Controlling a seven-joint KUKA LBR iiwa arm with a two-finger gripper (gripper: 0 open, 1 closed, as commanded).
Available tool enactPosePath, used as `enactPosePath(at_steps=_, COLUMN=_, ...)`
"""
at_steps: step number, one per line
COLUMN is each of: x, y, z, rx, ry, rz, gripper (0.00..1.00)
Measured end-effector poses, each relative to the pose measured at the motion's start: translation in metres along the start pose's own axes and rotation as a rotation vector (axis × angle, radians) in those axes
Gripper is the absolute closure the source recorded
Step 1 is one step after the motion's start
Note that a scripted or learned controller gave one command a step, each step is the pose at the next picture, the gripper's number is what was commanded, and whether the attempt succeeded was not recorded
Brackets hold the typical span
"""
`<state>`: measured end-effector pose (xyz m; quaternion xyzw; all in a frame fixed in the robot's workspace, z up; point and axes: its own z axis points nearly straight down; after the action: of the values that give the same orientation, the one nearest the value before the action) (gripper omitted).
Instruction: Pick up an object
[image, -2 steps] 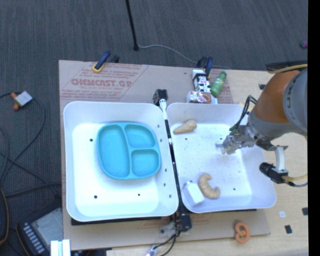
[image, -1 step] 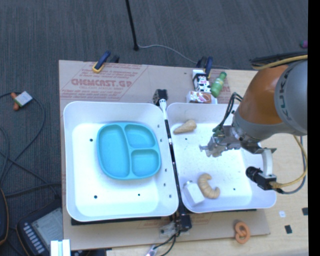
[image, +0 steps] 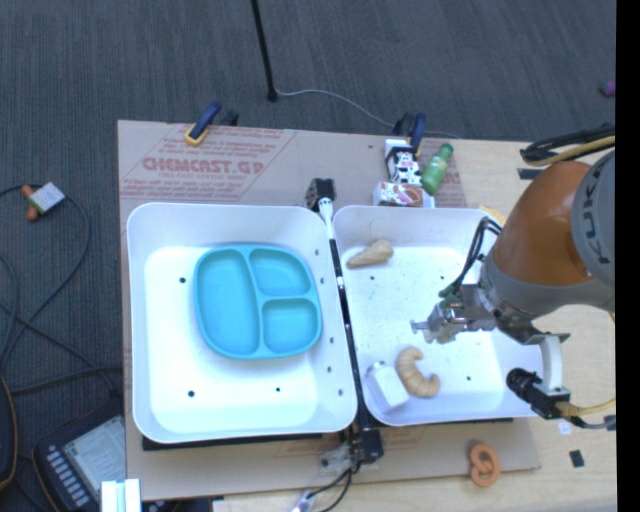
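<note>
Noted end effector above right bin, grip state indeterminable; croissant just below-left, beside white block, judged light, stiff, best pinched across curved middle.

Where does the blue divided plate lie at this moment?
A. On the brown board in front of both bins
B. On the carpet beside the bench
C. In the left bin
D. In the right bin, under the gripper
C: the blue divided plate rests flat on the floor of the left bin, while the gripper is over the right bin.
</note>
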<state>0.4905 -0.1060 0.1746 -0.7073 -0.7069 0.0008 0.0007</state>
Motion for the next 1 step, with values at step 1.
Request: enactPosePath(at_steps=1, x=0.0719, y=-0.0067, z=-0.0259, rx=-0.001, ry=0.001, rz=-0.003, gripper=1.00)
